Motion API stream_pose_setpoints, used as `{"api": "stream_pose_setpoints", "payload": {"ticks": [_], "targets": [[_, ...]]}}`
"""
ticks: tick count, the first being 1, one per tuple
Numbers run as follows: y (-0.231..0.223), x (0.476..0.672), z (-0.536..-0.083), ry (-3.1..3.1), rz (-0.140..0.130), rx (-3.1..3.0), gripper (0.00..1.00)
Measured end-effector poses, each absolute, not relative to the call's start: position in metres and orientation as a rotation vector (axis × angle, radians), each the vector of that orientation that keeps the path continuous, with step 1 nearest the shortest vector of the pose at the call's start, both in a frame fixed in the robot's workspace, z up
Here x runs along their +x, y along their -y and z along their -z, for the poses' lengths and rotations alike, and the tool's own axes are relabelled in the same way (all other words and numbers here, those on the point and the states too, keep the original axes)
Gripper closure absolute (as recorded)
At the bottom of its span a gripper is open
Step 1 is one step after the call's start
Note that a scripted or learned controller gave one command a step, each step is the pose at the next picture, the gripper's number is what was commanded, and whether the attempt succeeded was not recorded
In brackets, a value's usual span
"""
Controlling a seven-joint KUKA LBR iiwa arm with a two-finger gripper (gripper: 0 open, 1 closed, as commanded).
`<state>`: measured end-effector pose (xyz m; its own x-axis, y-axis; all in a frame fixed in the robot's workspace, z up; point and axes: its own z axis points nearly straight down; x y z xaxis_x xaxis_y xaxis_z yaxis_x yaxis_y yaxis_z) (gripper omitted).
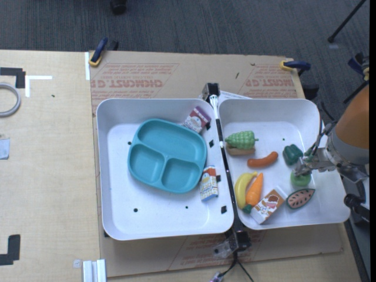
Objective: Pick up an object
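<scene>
Right now you have the arm (358,128) reaching in over the far right rim of the right bin (276,113), its orange band showing above the grey wrist. Your gripper (304,168) sits low over the right side of that bin, between a dark green toy pepper (292,153) just above it and a green round piece (300,180) directly beneath its tip; you cannot tell from this slant whether it is released or clamped, and nothing is clearly seen held. Just below that, you see a brown seeded slice (300,198) lying near the bin's lower right corner. Toward the middle of the same bin you have an orange-red sausage (262,160), and above it a light green bumpy vegetable (241,139) resting on a tan base. Near the divider lie a yellow banana (242,188) and an orange carrot (254,190), touching side by side, with a small printed carton (268,206) just to their lower right. In the left bin (117,175) you see a teal three-compartment plate (167,155), a small carton (208,184) touching its lower right edge, and another printed packet (197,120) at its upper right. Both bins rest on cardboard (141,78) on the bench.
</scene>
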<state>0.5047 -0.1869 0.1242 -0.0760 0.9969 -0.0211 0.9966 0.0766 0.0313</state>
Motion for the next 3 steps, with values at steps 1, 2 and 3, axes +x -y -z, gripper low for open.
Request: {"api": "stream_pose_setpoints", "payload": {"ticks": [1, 2, 3], "targets": [[0.138, 0.5, -0.251, -2.152, 0.0, 2.286, 1.0], [0.065, 0.505, -0.328, -2.28, 0.0, 2.157, 1.0], [0.1, 0.479, -0.434, -2.414, -0.002, 2.001, 1.0]]}}
